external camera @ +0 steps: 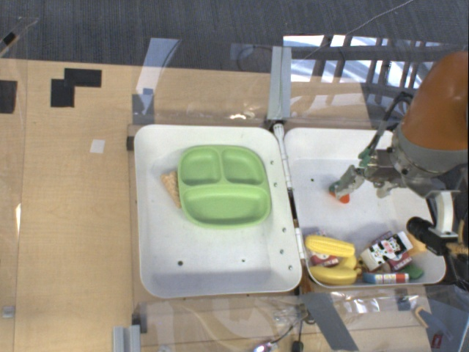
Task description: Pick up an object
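Note:
My gripper (363, 187) hangs over the upper middle of the right bin (315, 149), open, with nothing between its fingers. A small red and green object (341, 194) lies on the bin floor at the tip of the left finger (346, 181); I cannot tell whether they touch. Along the bin's front edge lie two yellow banana-like pieces (331, 246), a black, white and red box (388, 251), a marker (387, 277) and a small green item (415, 273).
The left bin (157, 262) holds a green divided plate (222, 185) with a tan cracker-like piece (171, 187) sticking out from under its left side. The arm's orange band (440, 101) rises at the right. A metal divider (289, 196) separates the bins.

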